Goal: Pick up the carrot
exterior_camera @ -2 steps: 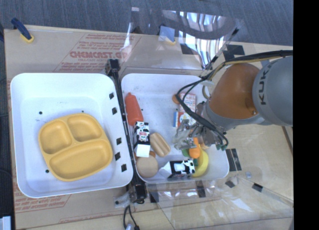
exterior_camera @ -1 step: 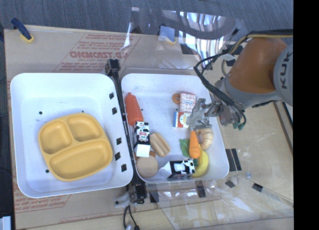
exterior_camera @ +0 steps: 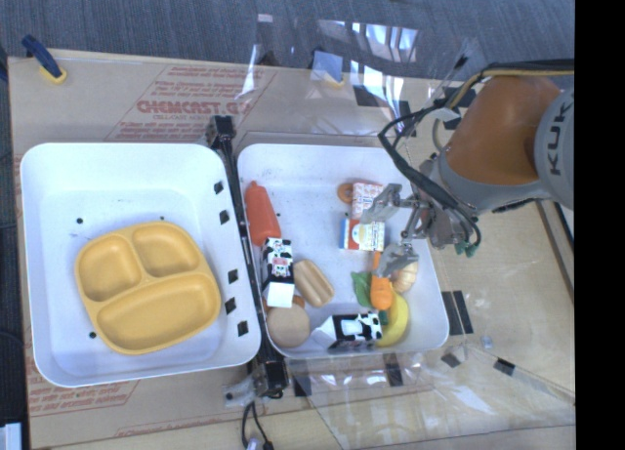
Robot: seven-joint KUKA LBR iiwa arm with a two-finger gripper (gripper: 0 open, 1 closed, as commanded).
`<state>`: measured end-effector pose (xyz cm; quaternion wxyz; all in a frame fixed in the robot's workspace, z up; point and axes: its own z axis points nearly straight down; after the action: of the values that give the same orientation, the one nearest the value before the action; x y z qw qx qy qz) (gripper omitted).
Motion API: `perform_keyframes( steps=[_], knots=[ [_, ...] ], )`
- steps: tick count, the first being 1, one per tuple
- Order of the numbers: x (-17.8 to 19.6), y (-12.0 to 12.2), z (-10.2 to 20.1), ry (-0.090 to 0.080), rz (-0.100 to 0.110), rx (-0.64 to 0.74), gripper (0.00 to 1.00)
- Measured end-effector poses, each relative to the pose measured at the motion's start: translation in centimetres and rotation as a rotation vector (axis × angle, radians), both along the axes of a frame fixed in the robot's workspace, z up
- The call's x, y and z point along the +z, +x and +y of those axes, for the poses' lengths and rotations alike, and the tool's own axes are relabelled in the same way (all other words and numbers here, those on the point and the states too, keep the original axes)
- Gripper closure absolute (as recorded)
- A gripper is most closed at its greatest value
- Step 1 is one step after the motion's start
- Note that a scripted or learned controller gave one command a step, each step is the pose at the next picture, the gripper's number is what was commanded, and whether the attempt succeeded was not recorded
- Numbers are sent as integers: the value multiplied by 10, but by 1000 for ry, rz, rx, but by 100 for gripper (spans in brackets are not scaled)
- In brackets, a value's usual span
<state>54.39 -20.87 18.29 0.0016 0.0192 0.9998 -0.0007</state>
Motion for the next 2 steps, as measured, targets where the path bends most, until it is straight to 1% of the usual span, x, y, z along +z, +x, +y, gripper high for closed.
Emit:
perform_keyframes(
  steps=[1,2],
  knots=[
    [-72,-43,-2,-1,-8,2,0],
    [-62,-41,0,-2,-8,11,100]
  ],
)
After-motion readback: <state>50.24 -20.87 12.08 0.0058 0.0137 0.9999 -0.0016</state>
